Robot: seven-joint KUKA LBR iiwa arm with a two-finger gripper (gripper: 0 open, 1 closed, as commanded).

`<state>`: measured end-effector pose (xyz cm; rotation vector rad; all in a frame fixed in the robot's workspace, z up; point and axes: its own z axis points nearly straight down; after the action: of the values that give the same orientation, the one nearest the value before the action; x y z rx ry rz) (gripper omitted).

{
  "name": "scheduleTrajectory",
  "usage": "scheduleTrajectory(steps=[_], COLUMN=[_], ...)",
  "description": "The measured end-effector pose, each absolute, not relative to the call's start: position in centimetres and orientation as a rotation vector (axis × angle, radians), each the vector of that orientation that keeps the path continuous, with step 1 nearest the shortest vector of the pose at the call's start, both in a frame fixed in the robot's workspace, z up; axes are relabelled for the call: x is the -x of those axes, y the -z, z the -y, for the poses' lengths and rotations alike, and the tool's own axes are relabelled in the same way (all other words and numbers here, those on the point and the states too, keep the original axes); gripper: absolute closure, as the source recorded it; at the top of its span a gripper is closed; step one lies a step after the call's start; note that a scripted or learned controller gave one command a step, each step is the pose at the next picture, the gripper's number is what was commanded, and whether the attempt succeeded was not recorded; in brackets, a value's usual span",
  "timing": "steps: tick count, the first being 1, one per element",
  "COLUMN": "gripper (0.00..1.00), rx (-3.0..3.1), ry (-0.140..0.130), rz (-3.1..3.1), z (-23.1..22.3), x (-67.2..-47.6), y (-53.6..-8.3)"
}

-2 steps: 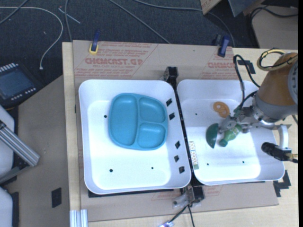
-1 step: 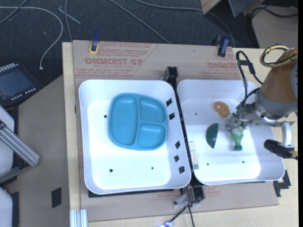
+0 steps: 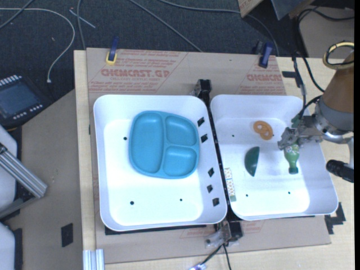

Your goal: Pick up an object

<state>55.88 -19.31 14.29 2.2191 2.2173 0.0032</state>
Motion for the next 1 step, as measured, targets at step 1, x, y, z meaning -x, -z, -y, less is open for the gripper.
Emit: scheduleTrajectory(steps=[1], gripper=[1.00], rx=[-2.215], ry=[-0.006], rz=[-2.219], z=[18.34], x=[-56.39], y=[-19.94])
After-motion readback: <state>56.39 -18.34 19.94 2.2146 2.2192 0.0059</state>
